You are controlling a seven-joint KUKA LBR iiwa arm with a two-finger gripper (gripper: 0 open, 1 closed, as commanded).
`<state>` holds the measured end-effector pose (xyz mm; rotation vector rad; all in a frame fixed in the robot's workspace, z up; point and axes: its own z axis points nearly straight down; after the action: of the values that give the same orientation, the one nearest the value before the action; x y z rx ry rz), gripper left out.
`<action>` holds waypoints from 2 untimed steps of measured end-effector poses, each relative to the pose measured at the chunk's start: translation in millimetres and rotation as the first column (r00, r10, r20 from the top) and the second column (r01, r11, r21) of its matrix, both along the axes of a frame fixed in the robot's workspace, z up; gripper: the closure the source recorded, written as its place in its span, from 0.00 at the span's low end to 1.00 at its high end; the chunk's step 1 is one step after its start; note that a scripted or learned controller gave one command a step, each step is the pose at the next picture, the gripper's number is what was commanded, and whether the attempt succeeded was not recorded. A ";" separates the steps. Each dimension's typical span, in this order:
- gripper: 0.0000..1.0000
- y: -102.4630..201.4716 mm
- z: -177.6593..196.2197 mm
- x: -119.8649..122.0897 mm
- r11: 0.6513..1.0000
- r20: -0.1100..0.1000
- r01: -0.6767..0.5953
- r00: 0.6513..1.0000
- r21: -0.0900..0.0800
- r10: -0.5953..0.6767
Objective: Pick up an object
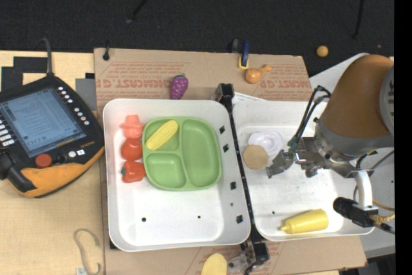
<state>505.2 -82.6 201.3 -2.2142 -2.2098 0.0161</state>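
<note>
at the bottom edge, just below the bins, a rounded yellow toy [214,264] on the cardboard sheet [206,71]. a little further in, lying on its side in the near corner of the right bin [322,187], a yellow squeeze-bottle toy [304,222]. higher in the same bin, close to the left wall, a tan ball [255,156], touching or just overlapping a pale round disc [265,140] behind it. just right of the ball, low over the bin floor, the gripper [280,167], dark and hung from the grey arm with its orange band [357,96]; nothing seen gripped in it, and cannot tell whether open or closed at this angle. apart from the ball by a narrow gap, or possibly brushing it; hard to say.

in the left bin [167,222], a green divided plate [182,154] with a toy corn cob [161,134] in its upper left compartment. along the plate's left side, a column of three small toys: pink one [132,125] at the top, red one [131,149] in the middle, another red one [134,170] below.

beyond the bins on the cardboard, a purple grape bunch [179,85] and an orange gourd-shaped toy [256,74], well apart. on the bench at far left, a teach pendant [45,132].
</note>
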 end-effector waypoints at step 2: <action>0.00 3.3 -40.6 9.8 1.000 0.009 -0.003 1.000 0.000 0.003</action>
<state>515.0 -79.3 160.7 -2.2152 -2.2185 0.0063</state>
